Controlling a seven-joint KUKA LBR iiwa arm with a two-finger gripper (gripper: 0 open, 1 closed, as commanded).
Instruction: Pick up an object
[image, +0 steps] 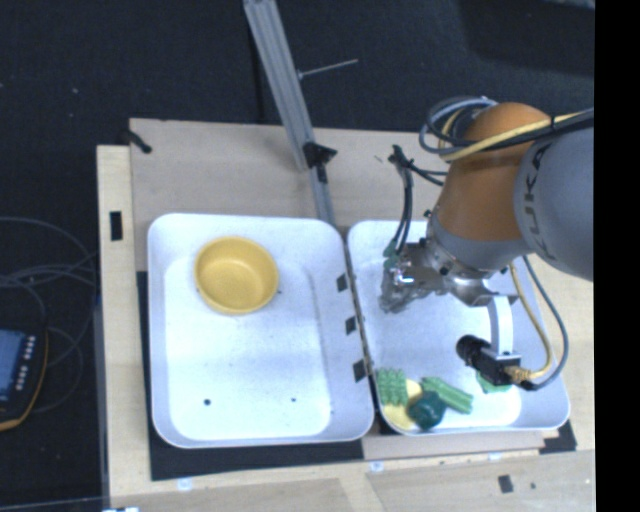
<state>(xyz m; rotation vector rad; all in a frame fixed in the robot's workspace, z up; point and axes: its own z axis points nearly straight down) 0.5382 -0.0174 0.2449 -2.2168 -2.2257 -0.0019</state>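
Below the end effector (398, 290), whose spread I cannot tell, toys (425, 398) crowd the bin corner (555, 415); walls could block a grasp.

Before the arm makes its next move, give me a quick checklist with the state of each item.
1. End effector over a bin: ok, it hangs over the upper left part of the right bin.
2. End effector above an object: not ok, bare bin floor lies beneath it.
3. Objects to pick in the right bin: ok, a cluster of green and yellow pieces sits along its near edge.
4. Something held already: cannot tell from this angle.
5. Other candidate: ok, the yellow bowl sits upright in the left bin.
6. Cables clear of the cluster: ok, they hang to its right.
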